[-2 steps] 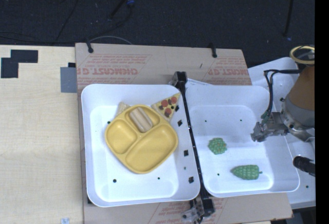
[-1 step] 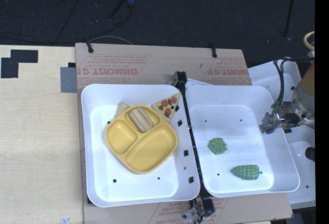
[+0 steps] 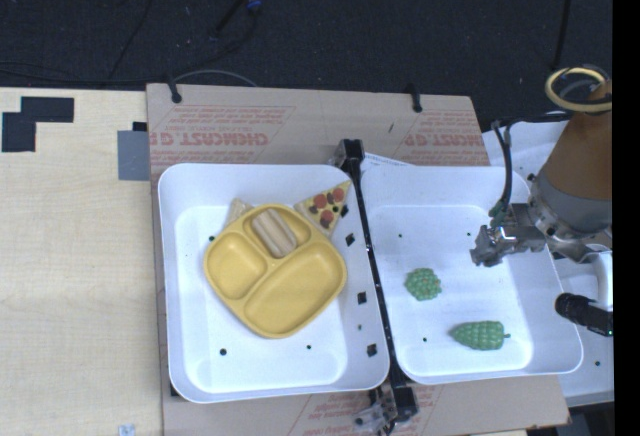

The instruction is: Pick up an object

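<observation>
The tool (image 3: pixel 490 249) hangs beside the small round green plastic fruit (image 3: pixel 423 284); I cannot tell its state. It should center above the fruit before descending.

You look down at a slant from one fixed camera above the bench, both shallow white plastic bins (image 3: pixel 190 224) spread leftward of the two-finger gripper (image 3: pixel 490 246).

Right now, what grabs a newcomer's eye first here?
The yellow divided plate fills much of the left bin, with a pizza slice toy at its upper right edge. In the right bin lie two green toys, with the end effector above their right.
</observation>
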Robot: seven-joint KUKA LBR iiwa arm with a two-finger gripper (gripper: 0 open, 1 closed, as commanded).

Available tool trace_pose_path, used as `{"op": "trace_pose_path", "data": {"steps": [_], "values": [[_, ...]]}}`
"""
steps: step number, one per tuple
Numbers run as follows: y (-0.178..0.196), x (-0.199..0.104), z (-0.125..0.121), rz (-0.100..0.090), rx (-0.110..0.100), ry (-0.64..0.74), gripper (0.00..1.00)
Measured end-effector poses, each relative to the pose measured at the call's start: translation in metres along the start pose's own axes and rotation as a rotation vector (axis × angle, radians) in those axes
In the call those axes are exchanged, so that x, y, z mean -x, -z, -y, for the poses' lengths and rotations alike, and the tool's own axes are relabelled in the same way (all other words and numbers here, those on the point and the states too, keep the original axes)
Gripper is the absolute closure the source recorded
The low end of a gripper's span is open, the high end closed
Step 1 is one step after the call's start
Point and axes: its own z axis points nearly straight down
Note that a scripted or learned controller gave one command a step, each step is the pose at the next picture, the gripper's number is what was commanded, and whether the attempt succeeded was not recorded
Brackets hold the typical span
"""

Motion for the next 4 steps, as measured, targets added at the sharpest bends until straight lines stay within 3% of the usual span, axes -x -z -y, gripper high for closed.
{"op": "trace_pose_path", "data": {"steps": [4], "values": [[0.018,-0.199,-0.007,0.003,0.001,-0.001,1.0]]}}
